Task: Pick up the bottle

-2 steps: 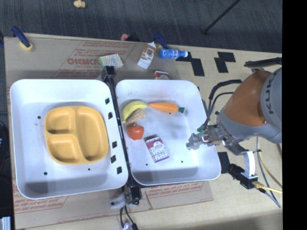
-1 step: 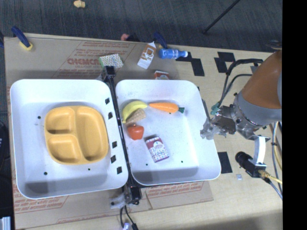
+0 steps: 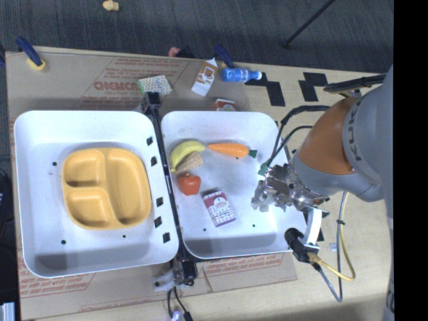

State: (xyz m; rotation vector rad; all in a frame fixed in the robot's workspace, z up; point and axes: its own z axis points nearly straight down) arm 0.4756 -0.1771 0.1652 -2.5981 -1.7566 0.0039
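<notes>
Two bins: the left bin (image 3: 33,179) holds a yellow tray (image 3: 105,187), the right bin (image 3: 267,239) a banana (image 3: 182,151), carrot (image 3: 229,150), tomato (image 3: 189,183) and box (image 3: 219,208), gripper (image 3: 267,196) at its right wall, grip state indeterminable, while the bottle (image 3: 239,75) lies outside on the bench (image 3: 87,69), likely beyond easy reach.

Left bin (image 3: 27,179): held a divided plate (image 3: 105,186) near its middle.
Right bin (image 3: 267,122): banana (image 3: 184,151) at rear left, carrot (image 3: 229,150) to its right, tomato (image 3: 189,183) in front of the banana, small box (image 3: 219,208) right of the tomato.
Bench (image 3: 87,69): bottle (image 3: 239,75) lay behind the right bin.
Gripper (image 3: 266,196): over the right bin's right edge.
</notes>
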